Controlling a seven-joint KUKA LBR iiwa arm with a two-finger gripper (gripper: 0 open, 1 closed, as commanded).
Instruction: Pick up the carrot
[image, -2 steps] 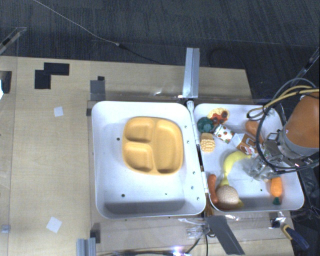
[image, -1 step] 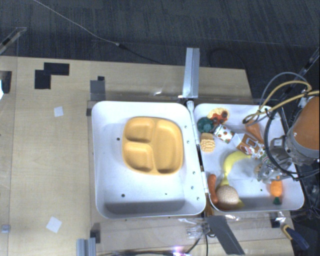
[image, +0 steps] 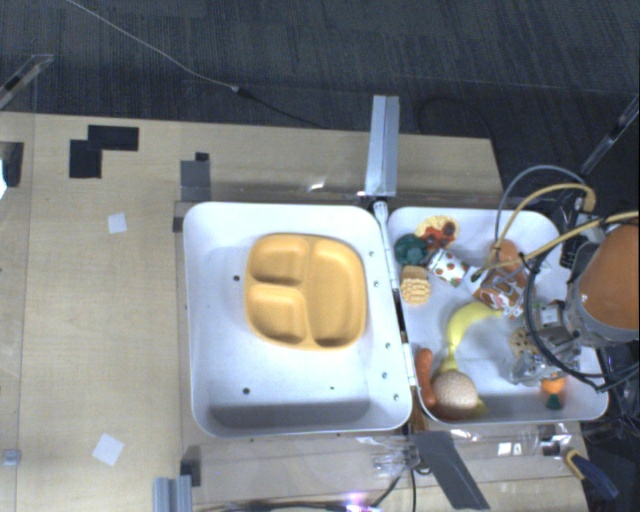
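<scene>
The carrot (image: 425, 367) lies against the right bin's (image: 590, 408) left wall, touching the banana (image: 462, 328) and a brown egg-shaped item (image: 455, 392); the tool (image: 528, 368), its opening indiscernible, may snag these neighbours.

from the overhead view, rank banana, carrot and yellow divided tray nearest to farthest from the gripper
Gripper is low in the right bin's right side.
1. Banana, mid right bin, just left of it.
2. Carrot, along that bin's left wall.
3. Yellow divided tray, in the left bin.
</scene>
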